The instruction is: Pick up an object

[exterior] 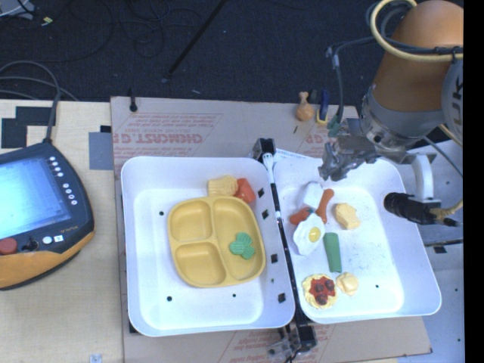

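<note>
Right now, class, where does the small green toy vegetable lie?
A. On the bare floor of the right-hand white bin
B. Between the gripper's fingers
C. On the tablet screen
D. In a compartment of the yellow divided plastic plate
D: the small green toy vegetable rests inside the lower right compartment of the yellow divided plastic plate, which sits in the left white bin.

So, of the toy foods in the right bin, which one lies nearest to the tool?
The orange sausage. It lies slanted just below the tool, its upper end closest to it. The fried egg, green stick and pizza lie farther down the bin.
</note>
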Controlling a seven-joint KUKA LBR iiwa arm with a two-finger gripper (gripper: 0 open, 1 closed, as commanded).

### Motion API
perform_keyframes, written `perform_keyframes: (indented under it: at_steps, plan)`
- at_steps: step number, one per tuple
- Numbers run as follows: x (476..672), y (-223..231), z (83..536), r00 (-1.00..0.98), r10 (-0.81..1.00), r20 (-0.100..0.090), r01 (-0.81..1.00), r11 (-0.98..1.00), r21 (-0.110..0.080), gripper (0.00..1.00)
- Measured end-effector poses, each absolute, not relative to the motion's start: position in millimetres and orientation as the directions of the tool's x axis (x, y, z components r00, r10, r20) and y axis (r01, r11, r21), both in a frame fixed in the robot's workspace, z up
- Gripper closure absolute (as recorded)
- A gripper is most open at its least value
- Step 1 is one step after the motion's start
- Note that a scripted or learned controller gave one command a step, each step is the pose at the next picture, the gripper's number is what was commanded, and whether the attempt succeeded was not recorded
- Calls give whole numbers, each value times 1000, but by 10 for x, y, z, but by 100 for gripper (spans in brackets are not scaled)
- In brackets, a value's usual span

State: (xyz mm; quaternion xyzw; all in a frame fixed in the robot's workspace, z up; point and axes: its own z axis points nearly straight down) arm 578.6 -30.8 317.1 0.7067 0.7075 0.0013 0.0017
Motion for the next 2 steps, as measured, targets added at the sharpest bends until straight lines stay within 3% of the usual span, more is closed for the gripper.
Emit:
perform_keyframes:
  at_steps: [1, 2]
  plan:
    - [5306, 372, 2995, -3, 1000, 1, 1000, 3, -7, 100]
    - [4754, 93, 3761, 2, 1000, -1, 1000, -2, -4, 100]
